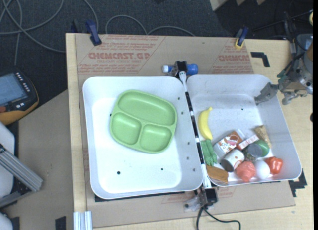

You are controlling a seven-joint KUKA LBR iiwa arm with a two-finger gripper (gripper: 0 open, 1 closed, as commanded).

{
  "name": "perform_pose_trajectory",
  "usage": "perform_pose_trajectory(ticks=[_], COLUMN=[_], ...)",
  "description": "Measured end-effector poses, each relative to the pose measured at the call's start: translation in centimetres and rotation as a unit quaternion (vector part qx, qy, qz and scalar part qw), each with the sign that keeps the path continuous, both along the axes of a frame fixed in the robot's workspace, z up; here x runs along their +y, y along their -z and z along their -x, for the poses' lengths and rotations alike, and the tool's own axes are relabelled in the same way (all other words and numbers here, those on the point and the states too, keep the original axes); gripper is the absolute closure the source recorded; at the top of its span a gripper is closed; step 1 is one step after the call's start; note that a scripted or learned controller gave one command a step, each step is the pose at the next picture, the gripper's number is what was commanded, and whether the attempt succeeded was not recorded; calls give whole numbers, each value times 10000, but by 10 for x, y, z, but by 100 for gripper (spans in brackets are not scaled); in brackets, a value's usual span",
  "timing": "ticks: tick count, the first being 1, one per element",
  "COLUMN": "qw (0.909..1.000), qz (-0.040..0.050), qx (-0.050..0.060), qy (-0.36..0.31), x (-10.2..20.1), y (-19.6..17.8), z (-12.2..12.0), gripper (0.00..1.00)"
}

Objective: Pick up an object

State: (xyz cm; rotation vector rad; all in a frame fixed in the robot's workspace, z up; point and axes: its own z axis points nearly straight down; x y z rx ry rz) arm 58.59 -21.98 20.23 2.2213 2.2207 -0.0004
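The right bin (233,92) holds a pile of small toy foods in its near half. A yellow banana (205,123) lies by the divider, with a green pod (208,153) below it. Beside them sit a red-and-white carton (228,143), a dark can (232,159), a red pepper (274,164), a white egg (263,170) and a brown piece (217,174). My gripper (276,96) hovers over the right bin's far right corner, above and apart from the pile. It is open, with nothing between its fingers.
The left bin (99,154) holds a green divided plate (144,121). A black clip strip joins the two bins along the divider (191,124). Blue clamps (93,32) hold the cardboard base at the back edge.
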Motion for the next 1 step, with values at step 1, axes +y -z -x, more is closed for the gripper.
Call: perform_pose_trajectory(ticks=[1], qw=[10000], qz=[-5], qx=[-12], qy=[-12], x=[58], y=[-5], z=[-71], gripper=[0])
